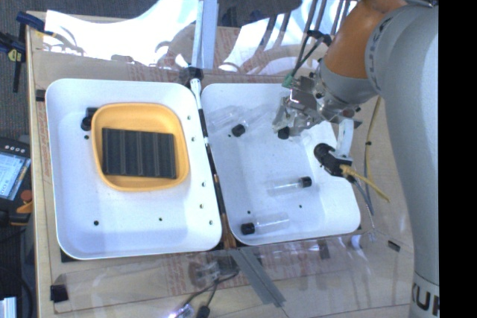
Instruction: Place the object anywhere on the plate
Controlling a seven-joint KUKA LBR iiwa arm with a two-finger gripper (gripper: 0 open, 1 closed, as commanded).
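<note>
A yellow plate (139, 115) with a dark ridged middle lies in the left bin (74, 220). Three clear tubes with black caps lie in the right bin (328, 216): one at the upper left (235, 127), one right of centre (292, 184) and one near the front edge (261, 224). My gripper (289, 121) hangs low over the upper right part of that bin. A small black cap (283, 133) shows right at its tip. Whether that cap is between the fingers or resting on the bin floor is hidden.
A dark divider rail (207, 153) runs between the two bins. The grey arm with its orange band (358, 33) comes in from the right, above the right bin's far corner. A small screen device (13, 171) sits off the bench's left edge.
</note>
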